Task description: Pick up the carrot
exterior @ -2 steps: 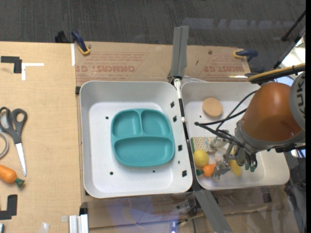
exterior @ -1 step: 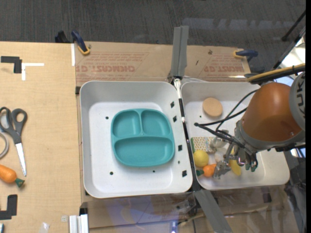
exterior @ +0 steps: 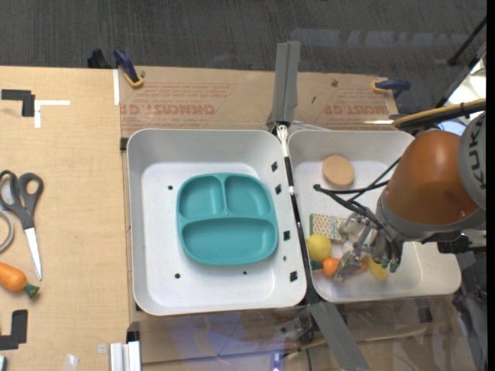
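Note:
A small orange piece (exterior: 330, 267), possibly the carrot, lies near the front left of the right bin (exterior: 402, 284). My gripper (exterior: 352, 267) hangs low over the bin floor just right of that piece, close to it or touching it. The arm's orange band and wrist cover the bin's right half. Another orange, carrot-shaped toy with a green end (exterior: 13, 277) lies on the wooden bench at the far left, outside both bins.
The right bin also holds a yellow lemon (exterior: 318, 246), a second yellow item (exterior: 378, 270), a green patterned packet (exterior: 324, 225) and a tan round disc (exterior: 338, 171). A teal divided plate (exterior: 227, 219) sits in the left bin (exterior: 147, 230). Scissors (exterior: 25, 215) lie on the bench.

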`<state>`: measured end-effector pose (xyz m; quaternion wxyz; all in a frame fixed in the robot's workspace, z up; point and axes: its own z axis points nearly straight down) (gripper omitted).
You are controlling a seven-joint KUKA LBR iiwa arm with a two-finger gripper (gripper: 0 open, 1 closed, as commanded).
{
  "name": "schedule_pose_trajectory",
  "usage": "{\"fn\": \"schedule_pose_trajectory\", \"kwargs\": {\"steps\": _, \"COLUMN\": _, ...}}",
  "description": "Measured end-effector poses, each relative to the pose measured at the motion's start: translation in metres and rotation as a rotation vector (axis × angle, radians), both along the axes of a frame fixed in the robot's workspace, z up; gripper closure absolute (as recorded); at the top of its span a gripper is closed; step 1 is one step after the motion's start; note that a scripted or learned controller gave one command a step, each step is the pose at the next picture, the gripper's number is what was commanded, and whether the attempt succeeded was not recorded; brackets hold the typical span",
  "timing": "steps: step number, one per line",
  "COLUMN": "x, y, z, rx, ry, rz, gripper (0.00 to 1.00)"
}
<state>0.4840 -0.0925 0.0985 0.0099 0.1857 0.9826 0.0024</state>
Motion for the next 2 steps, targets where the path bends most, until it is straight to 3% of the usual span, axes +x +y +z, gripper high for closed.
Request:
{"fn": "schedule_pose_trajectory", "kwargs": {"steps": 1, "x": 0.003, "y": -0.001, "z": 0.01, "rx": -0.004, "ry": -0.011, "rz": 0.0, "gripper": 1.0}}
{"fn": "schedule_pose_trajectory", "kwargs": {"steps": 2, "x": -0.005, "y": 0.051, "z": 0.101, "rx": 0.001, "ry": 0.019, "rz": -0.185, "gripper": 1.0}}
